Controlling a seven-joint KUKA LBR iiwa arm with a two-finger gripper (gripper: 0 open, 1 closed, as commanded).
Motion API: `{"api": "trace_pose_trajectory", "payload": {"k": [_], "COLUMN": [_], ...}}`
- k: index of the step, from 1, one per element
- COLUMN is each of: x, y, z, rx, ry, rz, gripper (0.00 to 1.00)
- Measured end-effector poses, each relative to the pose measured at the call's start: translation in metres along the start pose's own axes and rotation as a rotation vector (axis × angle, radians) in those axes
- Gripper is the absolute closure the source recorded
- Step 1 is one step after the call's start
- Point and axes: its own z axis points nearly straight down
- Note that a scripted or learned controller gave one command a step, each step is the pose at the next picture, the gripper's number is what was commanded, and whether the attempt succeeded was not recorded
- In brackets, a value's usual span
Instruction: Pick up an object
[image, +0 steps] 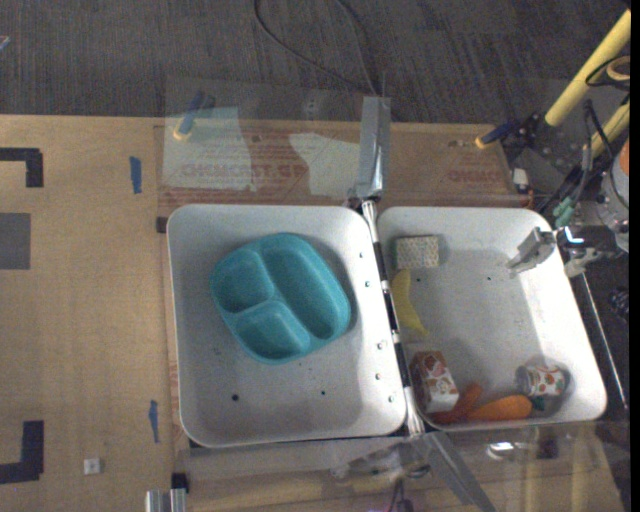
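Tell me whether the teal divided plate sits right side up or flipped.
Right side up: the plate in the left bin shows its three hollow compartments facing the camera.

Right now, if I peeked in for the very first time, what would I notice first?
Probably the big teal plate with three sections, lying in the left bin. Next, the right bin with its small things: a yellow banana by the left wall, a sponge at the back, and an orange carrot at the front between two patterned cups. The gripper hangs over that bin's back right.
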Motion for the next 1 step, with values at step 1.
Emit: {"api": "trace_pose_trajectory", "payload": {"k": [1], "x": [0.0014], "y": [-0.0509], "z": [0.0742], "rx": [-0.001], "ry": [-0.001], "rz": [-0.028], "gripper": [0.00]}}
